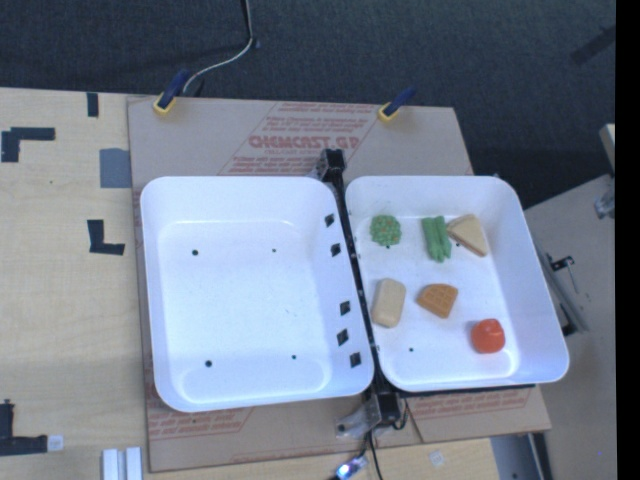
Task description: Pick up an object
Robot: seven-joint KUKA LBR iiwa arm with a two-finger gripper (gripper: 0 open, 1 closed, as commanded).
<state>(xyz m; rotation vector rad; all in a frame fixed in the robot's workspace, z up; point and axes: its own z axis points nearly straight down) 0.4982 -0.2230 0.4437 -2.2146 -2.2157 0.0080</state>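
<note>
Five small objects lay in the right-hand shallow white plastic bin (530, 268) when I looked down from my fixed camera. A round, bumpy green piece (385, 231) sat near the bin's far left corner, with a long green pod-shaped piece (436, 238) just beside it on the right. A tan wedge-shaped piece (469, 234) touched or nearly touched the pod; I could not tell which. Nearer to me, a pale beige rounded block (388, 302) rested close to the divide between the bins, an orange-brown ridged square piece (438, 299) lay just beside it, and a small red rounded piece (488, 336) sat well apart, toward the near right corner. I saw nothing in the left-hand shallow white bin (160, 268) but four dark dots on its floor. Both bins stood on a brown cardboard sheet (290, 138) clamped to the wooden bench (60, 298) by two yellow-and-blue clips. As for the end effector, I could not tell its state.
</note>
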